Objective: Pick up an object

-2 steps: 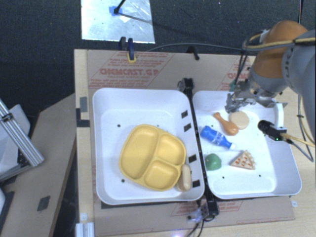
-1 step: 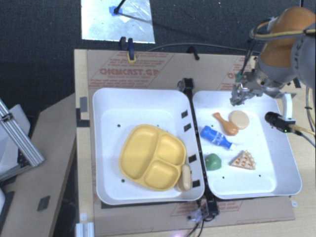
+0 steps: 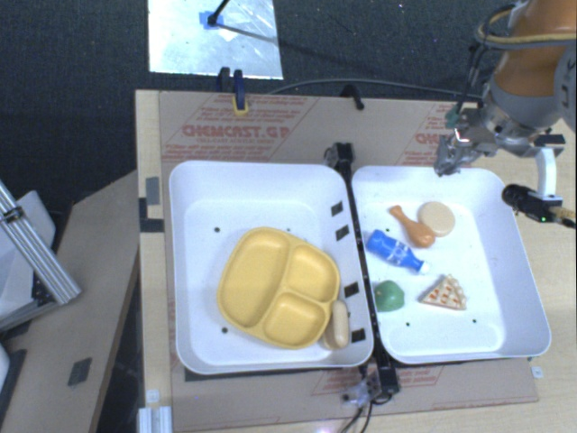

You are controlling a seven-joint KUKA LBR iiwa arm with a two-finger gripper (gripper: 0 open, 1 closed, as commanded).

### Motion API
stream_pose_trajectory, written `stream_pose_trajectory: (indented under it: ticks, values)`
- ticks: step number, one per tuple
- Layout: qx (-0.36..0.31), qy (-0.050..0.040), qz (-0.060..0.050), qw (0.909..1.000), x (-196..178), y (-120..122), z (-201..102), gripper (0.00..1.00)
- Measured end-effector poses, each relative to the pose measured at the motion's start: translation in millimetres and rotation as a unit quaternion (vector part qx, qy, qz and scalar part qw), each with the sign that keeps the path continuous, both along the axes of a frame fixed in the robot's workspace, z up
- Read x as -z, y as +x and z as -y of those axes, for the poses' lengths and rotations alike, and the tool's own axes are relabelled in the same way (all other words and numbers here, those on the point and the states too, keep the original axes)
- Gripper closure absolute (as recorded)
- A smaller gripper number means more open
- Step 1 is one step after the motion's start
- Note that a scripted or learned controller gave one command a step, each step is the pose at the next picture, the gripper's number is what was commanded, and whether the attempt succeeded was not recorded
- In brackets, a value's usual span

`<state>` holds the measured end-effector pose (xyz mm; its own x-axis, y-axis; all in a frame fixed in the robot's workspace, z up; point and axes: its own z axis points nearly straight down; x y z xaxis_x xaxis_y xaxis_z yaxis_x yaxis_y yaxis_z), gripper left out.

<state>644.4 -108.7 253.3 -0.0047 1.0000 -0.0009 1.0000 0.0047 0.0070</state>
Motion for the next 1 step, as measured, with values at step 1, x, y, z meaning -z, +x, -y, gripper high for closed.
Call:
stream_pose_trajectory:
  ticks: [1]
  values:
    - [-0.002, 0.0009, -0.003, 1.0000, -4.7, -17.6, -55.8, 1.00]
